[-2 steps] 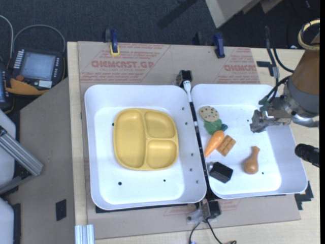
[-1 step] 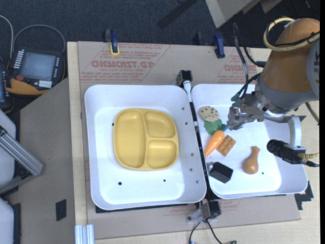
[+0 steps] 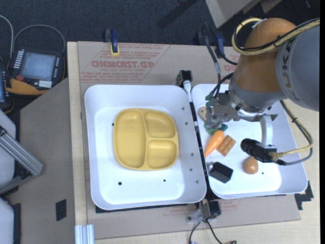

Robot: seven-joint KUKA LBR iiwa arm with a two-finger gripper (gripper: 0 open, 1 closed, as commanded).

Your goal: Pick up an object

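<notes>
Reaching stage by the look of it: gripper (image 3: 217,120) low by the right bin's (image 3: 289,184) left wall, just above the carrot (image 3: 214,142), claw state impossible to tell, nothing visibly held; next, a short descent and a firm close.

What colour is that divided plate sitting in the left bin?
Pale yellow. The three-compartment plastic plate shows plainly in the overhead camera view.

Two white bins (image 3: 96,136) on cardboard-covered bench (image 3: 76,85)
</notes>
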